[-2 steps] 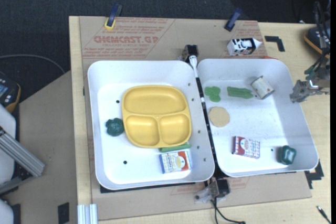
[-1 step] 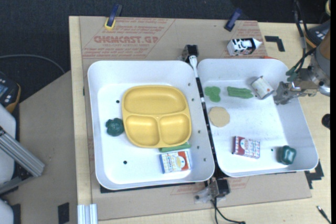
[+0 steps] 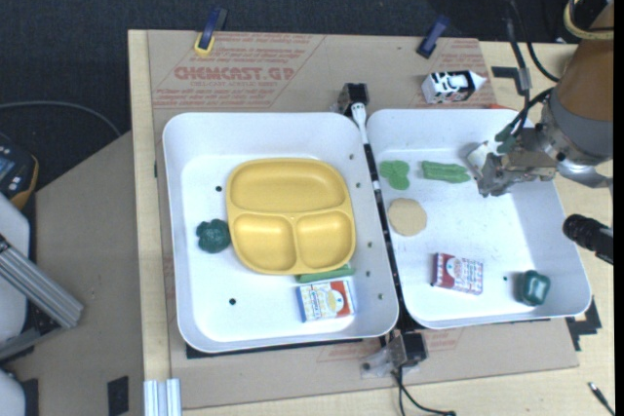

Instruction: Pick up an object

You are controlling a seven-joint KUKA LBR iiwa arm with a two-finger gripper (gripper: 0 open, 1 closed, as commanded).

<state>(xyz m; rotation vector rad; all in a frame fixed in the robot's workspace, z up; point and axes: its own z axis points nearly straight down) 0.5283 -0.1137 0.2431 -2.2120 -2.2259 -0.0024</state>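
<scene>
My gripper [image 3: 492, 178] hangs over the back of the right bin [image 3: 546, 209], reaching in from the right, just right of a green bean-shaped toy [image 3: 445, 172]. A green leaf-like piece [image 3: 395, 174] and a tan round disc [image 3: 407, 216] lie near the bin's left wall. A small red and white box [image 3: 457, 273] sits near the front, and a teal object [image 3: 532, 287] rests in the front right corner. In the left bin [image 3: 195, 307] lie a yellow divided tray [image 3: 290, 213], a dark green lump [image 3: 213, 236] and a small carton [image 3: 325, 299].
A black and white object [image 3: 453, 86] lies on the cardboard behind the right bin. Blue clamps [image 3: 209, 32] hold the cardboard's back edge. A black clip [image 3: 353, 97] sits where the bins meet at the back.
</scene>
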